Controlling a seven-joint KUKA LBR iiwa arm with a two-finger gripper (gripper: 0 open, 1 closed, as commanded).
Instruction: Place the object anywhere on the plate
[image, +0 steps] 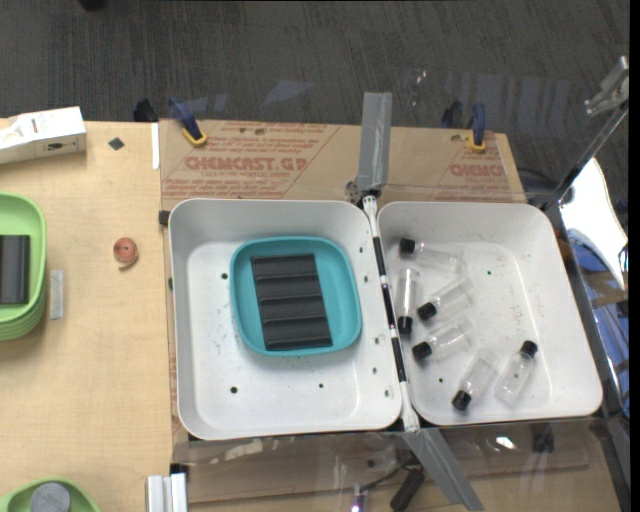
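A teal square plate (347, 300) lies in the left white bin (200, 390). A dark ridged block (290, 300) covers the middle of the plate. Several clear vials with black caps lie scattered in the right white bin (560, 390). One vial (428, 250) is near the bin's back left. Another vial (445, 300) lies in the middle, and a third vial (517, 368) rests at the front right. All the vials lie on their sides, apart from the plate.
Cardboard (260, 160) lies behind the bins, held by blue clamps (186, 122). On the wooden bench to the left are a green tray (30, 220), a small red disc (124, 250) and a white box (40, 133). A grey metal bar (375, 140) stands behind the bins' seam.
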